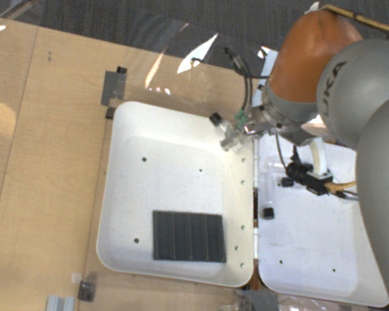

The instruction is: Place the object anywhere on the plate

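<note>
We look down from one fixed camera above the tabletop (31, 161), tilted at a slant so both white bins sit side by side below us. The left bin (124, 176) lies fully in frame, and the arm (369, 84) looms close at our upper right, covering part of the right bin (309, 266).
</note>
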Robot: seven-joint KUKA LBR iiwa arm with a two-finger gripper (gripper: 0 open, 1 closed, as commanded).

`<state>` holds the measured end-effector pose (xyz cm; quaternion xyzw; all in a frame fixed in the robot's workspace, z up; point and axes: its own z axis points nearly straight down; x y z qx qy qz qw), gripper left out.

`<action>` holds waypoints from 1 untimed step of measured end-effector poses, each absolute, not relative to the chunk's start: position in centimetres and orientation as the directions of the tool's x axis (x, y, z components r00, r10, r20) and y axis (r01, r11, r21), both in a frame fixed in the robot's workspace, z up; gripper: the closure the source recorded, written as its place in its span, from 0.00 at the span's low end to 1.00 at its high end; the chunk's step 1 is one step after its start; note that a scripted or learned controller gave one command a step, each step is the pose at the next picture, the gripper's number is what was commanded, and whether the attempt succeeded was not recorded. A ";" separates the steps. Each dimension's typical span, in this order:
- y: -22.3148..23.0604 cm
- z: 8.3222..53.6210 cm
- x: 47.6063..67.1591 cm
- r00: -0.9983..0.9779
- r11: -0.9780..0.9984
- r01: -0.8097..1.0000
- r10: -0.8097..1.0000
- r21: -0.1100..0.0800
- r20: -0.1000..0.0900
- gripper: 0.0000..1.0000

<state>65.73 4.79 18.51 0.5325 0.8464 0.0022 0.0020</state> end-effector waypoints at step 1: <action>10.7 18.8 67.0 -0.986 0.986 0.168 0.168 0.006 -0.010 1.00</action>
